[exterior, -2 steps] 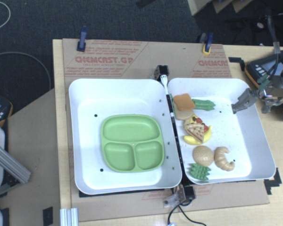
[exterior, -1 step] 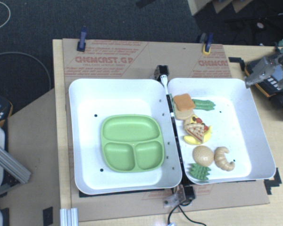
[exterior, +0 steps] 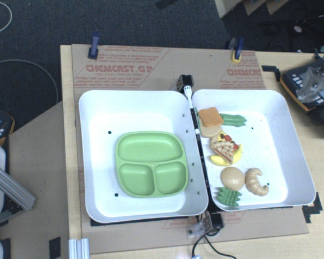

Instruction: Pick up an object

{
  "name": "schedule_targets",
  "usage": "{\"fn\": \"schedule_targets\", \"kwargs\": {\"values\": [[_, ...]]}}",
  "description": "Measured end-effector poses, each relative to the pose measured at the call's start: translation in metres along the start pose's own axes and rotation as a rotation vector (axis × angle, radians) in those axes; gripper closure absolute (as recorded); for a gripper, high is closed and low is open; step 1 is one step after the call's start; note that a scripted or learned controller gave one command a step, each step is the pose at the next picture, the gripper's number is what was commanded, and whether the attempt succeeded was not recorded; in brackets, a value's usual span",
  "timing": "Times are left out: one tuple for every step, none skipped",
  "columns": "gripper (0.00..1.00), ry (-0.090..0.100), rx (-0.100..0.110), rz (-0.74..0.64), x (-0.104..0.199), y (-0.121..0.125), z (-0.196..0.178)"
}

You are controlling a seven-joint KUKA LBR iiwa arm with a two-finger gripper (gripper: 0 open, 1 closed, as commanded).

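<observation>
Nearest us, at 6 o'clock, a cable (exterior: 205, 242) trails off the pale bench (exterior: 38, 144), and at 8 o'clock an aluminium rail (exterior: 11, 186) lies aslant. On the bench sits a brown printed board (exterior: 151, 69) bearing both bins.

The left bin (exterior: 97, 112) holds a green divided plate (exterior: 151, 163). The right bin (exterior: 281, 139) holds the toy foods, all on its left half. A leafy green piece (exterior: 228, 197) lies at its 7 o'clock corner. Just beyond it are a tan bun (exterior: 232, 178) and a croissant (exterior: 255, 181), side by side. Next comes a pizza slice (exterior: 224, 143), then a toast slice (exterior: 210, 120) touching a green pod (exterior: 235, 120).

At 3 o'clock, outside the bins, the gripper (exterior: 313, 85) hangs by the view's edge. We cannot tell whether it is parted or closed.

Farther off, a blue clamp (exterior: 94, 45) and a yellow clamp (exterior: 237, 50) pin the board's far edge. Dark carpet (exterior: 124, 9) lies beyond.
</observation>
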State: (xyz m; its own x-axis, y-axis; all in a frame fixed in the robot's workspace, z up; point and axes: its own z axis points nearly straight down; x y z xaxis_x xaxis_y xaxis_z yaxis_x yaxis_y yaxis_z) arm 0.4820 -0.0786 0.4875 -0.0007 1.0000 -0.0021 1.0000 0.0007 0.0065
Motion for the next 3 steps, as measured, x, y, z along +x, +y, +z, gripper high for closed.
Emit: {"fn": "schedule_targets", "kwargs": {"values": [[1.0, 0.005, 0.02, 0.005, -0.049, -0.006, 0.249], [1.0, 0.003, 0.017, 0.004, -0.09, 0.02, 0.383], [1.0, -0.001, -0.001, -0.001, -0.021, 0.003, 0.4]]}}
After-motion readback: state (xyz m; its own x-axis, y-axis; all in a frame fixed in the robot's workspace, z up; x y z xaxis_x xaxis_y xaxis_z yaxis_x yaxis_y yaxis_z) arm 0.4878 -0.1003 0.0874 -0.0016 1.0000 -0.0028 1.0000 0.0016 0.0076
